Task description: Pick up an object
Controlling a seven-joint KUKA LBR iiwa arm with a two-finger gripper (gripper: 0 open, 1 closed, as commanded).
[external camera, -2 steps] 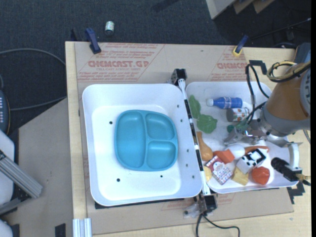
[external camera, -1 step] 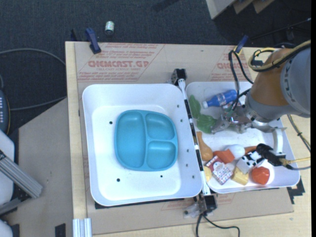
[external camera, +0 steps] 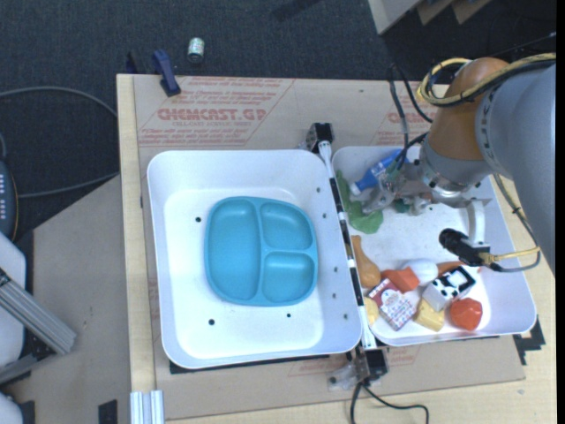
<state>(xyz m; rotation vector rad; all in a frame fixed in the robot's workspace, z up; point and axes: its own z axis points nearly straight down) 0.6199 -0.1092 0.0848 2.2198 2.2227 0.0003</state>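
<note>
Gripper (external camera: 386, 200) sits low in the far-left corner of the right bin (external camera: 415, 237), over the green toy vegetable (external camera: 365, 219). A blue packet (external camera: 380, 168) lies just behind that. Can't tell whether the jaws are apart or together, and nothing is visibly held.

The green piece lies against the bin's left wall. My read:
- **Handling:** light, soft or hollow plastic with a leafy, irregular outline. Likely gives under squeeze and isn't fragile. A smooth skin could slip if pinched at an edge.
- **Grip:** take it across the narrowest part of the body with the jaws parallel to the wall, since the wall leaves little room on that side.
- **Risk:** snagging the blue packet.

Fallback is the red toy tomato (external camera: 466, 313) at the near end, which looks firmer but is round and may squirt out. The blue divided plate (external camera: 261, 250) in the left bin (external camera: 177, 237) is flat and wide, a poor pinch target.
</note>
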